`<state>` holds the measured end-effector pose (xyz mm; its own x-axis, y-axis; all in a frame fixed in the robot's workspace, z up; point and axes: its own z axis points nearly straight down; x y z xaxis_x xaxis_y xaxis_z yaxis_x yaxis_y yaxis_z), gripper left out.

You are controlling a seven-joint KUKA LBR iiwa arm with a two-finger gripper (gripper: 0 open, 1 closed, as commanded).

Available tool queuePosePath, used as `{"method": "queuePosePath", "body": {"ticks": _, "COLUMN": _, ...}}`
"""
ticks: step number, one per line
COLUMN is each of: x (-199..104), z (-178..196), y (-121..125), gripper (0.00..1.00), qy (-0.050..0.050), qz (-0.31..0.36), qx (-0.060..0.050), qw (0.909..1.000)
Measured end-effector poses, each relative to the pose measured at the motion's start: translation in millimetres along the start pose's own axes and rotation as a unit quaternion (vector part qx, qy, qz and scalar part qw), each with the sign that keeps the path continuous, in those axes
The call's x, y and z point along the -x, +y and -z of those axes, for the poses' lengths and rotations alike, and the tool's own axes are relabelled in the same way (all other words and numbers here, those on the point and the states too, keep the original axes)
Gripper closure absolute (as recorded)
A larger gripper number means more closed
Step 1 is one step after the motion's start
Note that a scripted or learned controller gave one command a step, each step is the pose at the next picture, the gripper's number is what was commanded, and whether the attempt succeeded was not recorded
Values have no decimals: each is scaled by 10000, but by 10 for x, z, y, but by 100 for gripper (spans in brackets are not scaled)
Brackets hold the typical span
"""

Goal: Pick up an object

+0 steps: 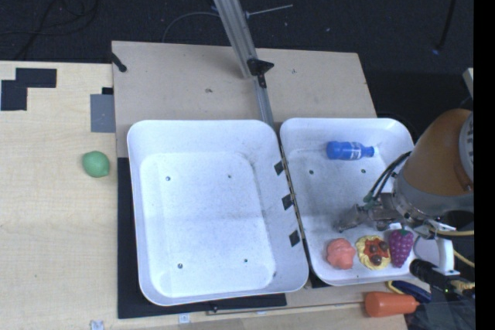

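Observation:
The right bin (325,137) holds a blue bottle (349,151) lying on its side near the back, a pink rounded object (339,253) at the front, a yellow and red toy (373,252) beside it, and a purple grape bunch (401,245) at the front right. My gripper (357,217) reaches in low from the right, its dark fingers (346,222) pointing left over the bin floor just above the pink object and the yellow toy. Nothing shows between them. The orange and grey wrist (437,166) hides the bin's right rim.
The left bin (203,209) sits beside the right one. A green ball (97,164) lies on the wooden bench at far left. An orange object (390,304) rests outside the bins at the front right. A metal rail (234,15) slants up behind the bins.

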<state>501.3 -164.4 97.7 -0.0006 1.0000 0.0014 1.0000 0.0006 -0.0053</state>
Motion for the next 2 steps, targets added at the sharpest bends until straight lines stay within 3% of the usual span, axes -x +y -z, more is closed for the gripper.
{"method": "queuePosePath", "body": {"ticks": 1, "x": 16, "z": 124, "y": 9, "gripper": 100, "qy": -6, "qz": -15, "qx": 22, "qw": 10000}}
{"method": "queuePosePath", "body": {"ticks": 2, "x": 100, "z": 667, "y": 76, "gripper": 100, "qy": -14, "qz": -7, "qx": 48, "qw": 10000}}
